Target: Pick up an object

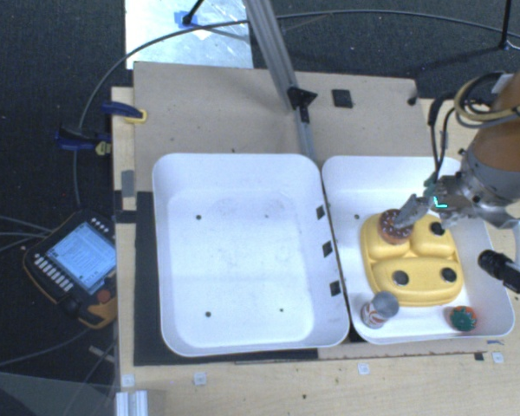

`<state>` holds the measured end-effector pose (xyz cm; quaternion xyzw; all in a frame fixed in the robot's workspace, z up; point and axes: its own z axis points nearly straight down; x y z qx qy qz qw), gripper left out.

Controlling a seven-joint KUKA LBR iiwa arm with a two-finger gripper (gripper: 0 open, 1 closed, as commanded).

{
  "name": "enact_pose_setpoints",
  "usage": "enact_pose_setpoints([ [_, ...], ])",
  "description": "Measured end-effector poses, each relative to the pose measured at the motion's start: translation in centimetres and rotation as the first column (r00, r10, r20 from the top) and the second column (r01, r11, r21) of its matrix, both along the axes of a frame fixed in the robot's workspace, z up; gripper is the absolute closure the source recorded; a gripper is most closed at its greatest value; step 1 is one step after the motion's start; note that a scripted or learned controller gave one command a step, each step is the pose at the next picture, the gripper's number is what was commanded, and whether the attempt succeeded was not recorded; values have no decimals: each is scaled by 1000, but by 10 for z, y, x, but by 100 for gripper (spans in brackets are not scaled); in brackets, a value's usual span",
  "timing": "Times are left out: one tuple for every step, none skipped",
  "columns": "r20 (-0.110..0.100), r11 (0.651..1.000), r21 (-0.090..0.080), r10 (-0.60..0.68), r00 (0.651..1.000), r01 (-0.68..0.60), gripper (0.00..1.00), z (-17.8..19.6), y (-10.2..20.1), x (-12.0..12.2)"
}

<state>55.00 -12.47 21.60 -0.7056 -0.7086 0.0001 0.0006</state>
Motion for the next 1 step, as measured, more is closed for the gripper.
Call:
enact_pose_setpoints([
  [3, 1000, 0, 0, 1000, 0, 0, 1, 0, 1],
])
